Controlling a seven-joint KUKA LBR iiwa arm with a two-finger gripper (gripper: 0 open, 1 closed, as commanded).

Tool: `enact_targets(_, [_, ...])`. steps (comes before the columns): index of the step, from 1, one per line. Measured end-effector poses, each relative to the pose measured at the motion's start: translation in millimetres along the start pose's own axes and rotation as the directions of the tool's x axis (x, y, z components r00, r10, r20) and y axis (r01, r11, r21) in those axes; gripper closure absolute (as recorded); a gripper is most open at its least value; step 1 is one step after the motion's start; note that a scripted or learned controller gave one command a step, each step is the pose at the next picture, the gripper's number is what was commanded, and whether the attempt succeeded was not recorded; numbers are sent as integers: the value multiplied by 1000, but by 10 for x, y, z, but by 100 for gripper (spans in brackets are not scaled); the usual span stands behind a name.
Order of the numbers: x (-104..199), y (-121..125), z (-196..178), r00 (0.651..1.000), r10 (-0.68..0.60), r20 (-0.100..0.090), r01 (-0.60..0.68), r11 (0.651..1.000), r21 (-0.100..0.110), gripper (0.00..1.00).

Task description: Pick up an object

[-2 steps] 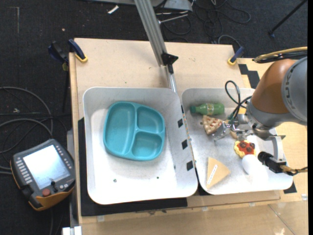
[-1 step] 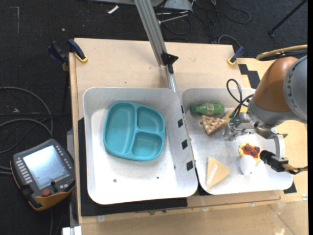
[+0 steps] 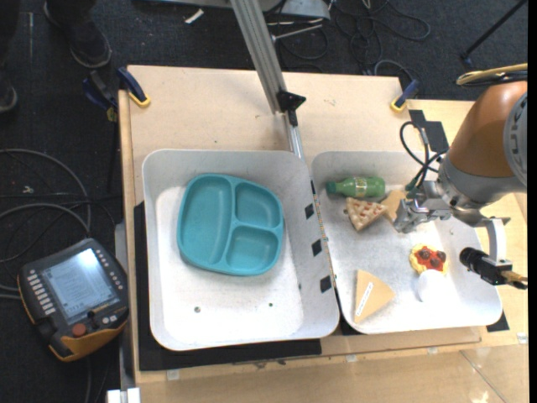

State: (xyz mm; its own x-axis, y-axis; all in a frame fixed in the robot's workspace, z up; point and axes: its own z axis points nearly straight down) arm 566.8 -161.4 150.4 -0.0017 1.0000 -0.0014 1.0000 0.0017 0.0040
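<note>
In the right bin [image 3: 470, 313] lie a green bottle [image 3: 357, 186], a tan waffle-like piece [image 3: 363, 213], a yellow cheese wedge [image 3: 372, 293], a small yellow and red toy [image 3: 429, 259] and a white object [image 3: 425, 288]. My gripper [image 3: 409, 217] hangs low over the bin's upper middle, just right of the waffle piece and above the yellow and red toy. I see nothing held in it. The arm comes in from the right with its orange band [image 3: 495, 124] above.
The left bin [image 3: 159, 309] holds a teal divided plate [image 3: 231, 223]. A metal pole [image 3: 264, 44] slants down to the divider between the bins. A teach pendant [image 3: 71, 296] lies on the floor at the left.
</note>
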Motion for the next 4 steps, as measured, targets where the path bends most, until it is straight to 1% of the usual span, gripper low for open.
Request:
enact_targets(1, [-2, 19, -535, 1000, -1, 1, 1, 1000, -2, 100])
enact_targets(2, [481, -20, -688, 1000, -6, -2, 6, 1000, 2, 100])
enact_targets(3, [961, -137, -691, 1000, -6, -4, 6, 1000, 6, 100])
enact_targets(4, [1483, -72, -672, 1000, -7, -4, 7, 1000, 5, 100])
